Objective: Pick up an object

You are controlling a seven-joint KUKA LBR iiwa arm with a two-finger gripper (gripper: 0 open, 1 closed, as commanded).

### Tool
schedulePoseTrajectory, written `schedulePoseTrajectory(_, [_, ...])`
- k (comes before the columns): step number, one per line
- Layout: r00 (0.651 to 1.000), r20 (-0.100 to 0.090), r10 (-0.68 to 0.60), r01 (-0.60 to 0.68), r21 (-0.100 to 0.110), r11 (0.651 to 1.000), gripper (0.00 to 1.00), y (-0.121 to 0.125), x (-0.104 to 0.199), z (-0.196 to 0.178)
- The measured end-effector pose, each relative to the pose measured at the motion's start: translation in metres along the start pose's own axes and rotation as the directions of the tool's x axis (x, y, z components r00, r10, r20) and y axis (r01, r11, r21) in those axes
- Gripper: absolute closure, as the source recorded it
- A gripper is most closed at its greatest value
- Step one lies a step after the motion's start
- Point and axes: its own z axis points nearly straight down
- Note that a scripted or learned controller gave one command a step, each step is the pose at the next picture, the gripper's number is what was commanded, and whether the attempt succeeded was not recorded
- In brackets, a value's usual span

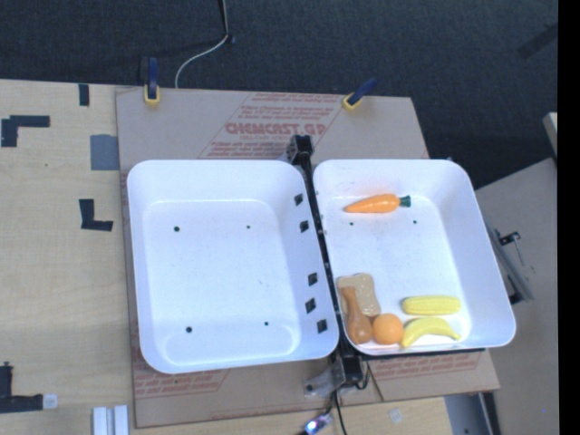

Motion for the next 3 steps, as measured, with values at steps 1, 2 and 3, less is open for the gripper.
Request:
schedulePoseTrajectory(1, [1.000, -0.002, 0.000, 0.000, -0.021, 1.000, 1.00, 0.002, 0.001, -0.010])
schedulePoseTrajectory(2, [1.000, -0.005, -0.001, 0.001, -0.045, 0.999, 1.00, 0.005, 0.002, -0.019])
schedulePoseTrajectory(3, [1.000, -0.008, -0.003, 0.003, -0.071, 0.997, 1.00, 0.007, 0.003, -0.029])
